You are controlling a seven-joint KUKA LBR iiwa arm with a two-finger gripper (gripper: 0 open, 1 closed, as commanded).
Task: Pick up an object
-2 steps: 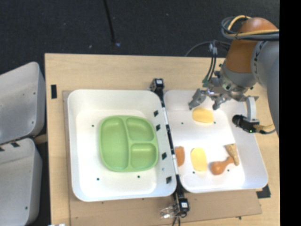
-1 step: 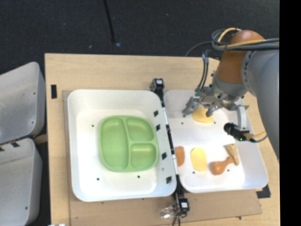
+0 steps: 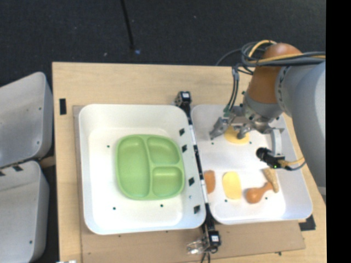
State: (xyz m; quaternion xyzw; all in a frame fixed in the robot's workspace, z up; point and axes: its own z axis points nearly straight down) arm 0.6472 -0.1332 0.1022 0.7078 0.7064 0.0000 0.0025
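Observation:
My gripper [image 3: 231,129] hangs over the far part of the right bin [image 3: 290,204], open, with nothing between its fingers. A flat pale yellow piece [image 3: 239,138] lies in the bin just beneath and slightly nearer than the fingertips. Closer to the front of the same bin lie a yellow block [image 3: 232,185], an orange piece [image 3: 209,181] by the left wall, a brown pear-shaped toy [image 3: 254,194] and a tan stick [image 3: 270,178].
The left bin [image 3: 93,147] holds a green divided plate [image 3: 149,166]. A ridge with black clips [image 3: 193,158] separates the two bins. The grey arm with its orange band [image 3: 269,78] reaches in from the right.

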